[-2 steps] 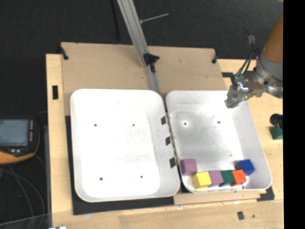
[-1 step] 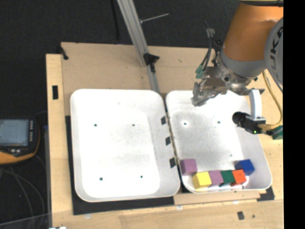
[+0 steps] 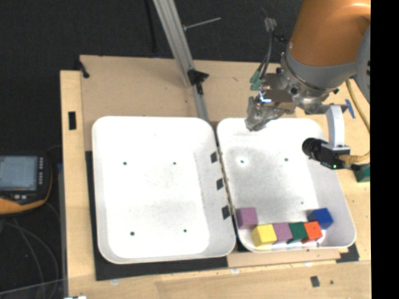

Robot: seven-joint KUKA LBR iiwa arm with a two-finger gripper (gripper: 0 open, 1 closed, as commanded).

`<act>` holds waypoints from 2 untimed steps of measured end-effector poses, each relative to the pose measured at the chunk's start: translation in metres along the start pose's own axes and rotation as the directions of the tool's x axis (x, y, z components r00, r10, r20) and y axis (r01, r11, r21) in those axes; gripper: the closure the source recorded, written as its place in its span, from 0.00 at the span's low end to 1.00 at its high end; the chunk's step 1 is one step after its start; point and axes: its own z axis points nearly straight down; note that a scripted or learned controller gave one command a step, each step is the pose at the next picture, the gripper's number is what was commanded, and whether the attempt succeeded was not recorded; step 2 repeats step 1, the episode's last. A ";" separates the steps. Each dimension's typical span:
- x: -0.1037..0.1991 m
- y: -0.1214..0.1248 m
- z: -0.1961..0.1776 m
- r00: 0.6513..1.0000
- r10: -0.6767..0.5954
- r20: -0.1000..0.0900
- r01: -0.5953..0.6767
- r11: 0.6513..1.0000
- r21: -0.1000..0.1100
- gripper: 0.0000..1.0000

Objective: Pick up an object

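orange band, grey wrist, dark cables.

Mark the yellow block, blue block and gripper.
yellow block point(image 3: 264, 234), camera view, top face.
blue block point(image 3: 320, 217), camera view, top face.
gripper point(image 3: 255, 122), camera view, fingertip end.

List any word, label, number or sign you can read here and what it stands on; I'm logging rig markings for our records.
No text can be read in this view.
The small screen device at the left edge has a lit display, but its content is too blurred to read.
The coloured blocks in the right bin show plain faces with no markings.
The arm's orange band shows no lettering.
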 end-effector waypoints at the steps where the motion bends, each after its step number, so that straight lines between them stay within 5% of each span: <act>1: 0.060 -0.065 -0.050 1.000 -0.003 -0.002 0.003 1.000 0.002 1.00; 2: 0.060 -0.065 -0.050 1.000 -0.003 -0.002 0.003 1.000 0.002 1.00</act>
